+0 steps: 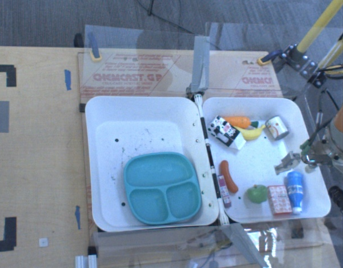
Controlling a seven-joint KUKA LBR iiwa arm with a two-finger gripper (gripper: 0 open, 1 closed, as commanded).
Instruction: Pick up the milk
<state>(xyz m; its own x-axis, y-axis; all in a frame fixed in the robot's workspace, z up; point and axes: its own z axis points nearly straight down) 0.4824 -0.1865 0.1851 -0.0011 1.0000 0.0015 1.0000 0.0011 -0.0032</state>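
The arm reaches in over the right edge of the worktop [37, 149], with its wrist low over the right rim of the right bin [255, 214]. Little of the arm shows beyond the metal parts at that rim and a sliver of orange higher up at the picture's edge. The gripper [286, 163] points leftward into the bin, about halfway along its right wall, just above the blue bottle [294, 190]. Nothing is seen between its fingers, and whether they are spread or closed I cannot tell.

The milk [226, 132], a small carton with black-and-white cow patches, lies on its side in the bin's far left part, close to the wall shared with the left bin [104, 127]. It touches the carrot [238, 121] behind it, and the banana [252, 132] lies just to its right. It is well apart from the gripper.

A small can [276, 128] lies near the bin's far right corner. Along the near edge sit a sausage [228, 176], a green apple [257, 193] and a red box [279, 199], the box touching the blue bottle.

The left bin holds a teal divided plate [162, 186] toward its near right corner.
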